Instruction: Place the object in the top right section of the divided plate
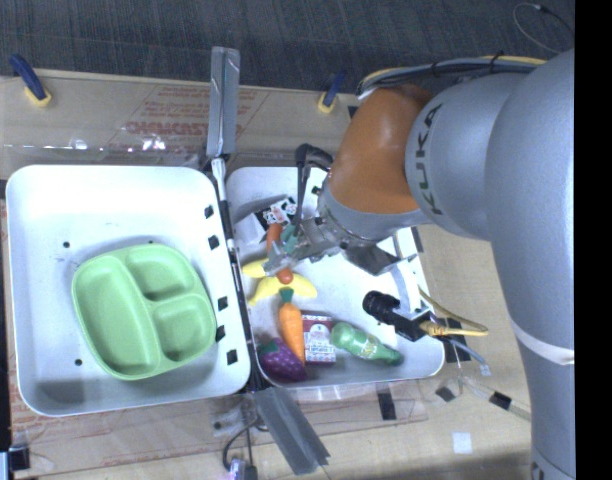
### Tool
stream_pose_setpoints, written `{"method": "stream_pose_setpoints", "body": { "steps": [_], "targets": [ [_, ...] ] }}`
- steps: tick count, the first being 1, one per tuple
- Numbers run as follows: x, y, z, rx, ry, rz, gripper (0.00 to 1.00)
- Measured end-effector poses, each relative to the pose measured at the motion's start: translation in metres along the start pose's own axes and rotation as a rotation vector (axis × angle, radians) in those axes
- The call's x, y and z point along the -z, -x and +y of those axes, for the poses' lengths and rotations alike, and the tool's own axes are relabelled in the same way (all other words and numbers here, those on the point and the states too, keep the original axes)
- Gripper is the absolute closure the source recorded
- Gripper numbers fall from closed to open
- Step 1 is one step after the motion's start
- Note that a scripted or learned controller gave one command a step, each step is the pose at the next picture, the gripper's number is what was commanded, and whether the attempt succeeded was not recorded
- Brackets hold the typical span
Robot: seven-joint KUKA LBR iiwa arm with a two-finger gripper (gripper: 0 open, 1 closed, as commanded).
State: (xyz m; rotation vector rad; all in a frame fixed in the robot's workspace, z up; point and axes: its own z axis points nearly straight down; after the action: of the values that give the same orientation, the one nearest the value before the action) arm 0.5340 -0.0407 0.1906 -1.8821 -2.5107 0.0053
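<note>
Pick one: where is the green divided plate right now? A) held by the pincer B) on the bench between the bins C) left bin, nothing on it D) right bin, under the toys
C: the green divided plate lies flat in the left bin with all its sections bare, while the carrot, banana and other toys sit in the right bin.

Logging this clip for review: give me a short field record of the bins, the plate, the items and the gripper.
left bin: holds green divided plate
plate sections: nothing in them
right bin: toy banana, carrot, grapes, green bottle, small red carton
gripper: low over the banana, grasp unclear
task state: object not yet on plate
</note>
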Motion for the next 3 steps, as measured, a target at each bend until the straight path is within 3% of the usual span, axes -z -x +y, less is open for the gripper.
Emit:
{"method": "stream_pose_setpoints", "body": {
  "steps": [1, 2, 3],
  "targets": [
    [0.009, -0.067, -0.016, 0.084, 0.001, 0.0, 1.0],
    [0.011, -0.142, -0.008, 0.227, 0.0, 0.0, 1.0],
    [0.0, -0.092, -0.007, 0.335, -0.002, 0.001, 1.0]
  ]
}}
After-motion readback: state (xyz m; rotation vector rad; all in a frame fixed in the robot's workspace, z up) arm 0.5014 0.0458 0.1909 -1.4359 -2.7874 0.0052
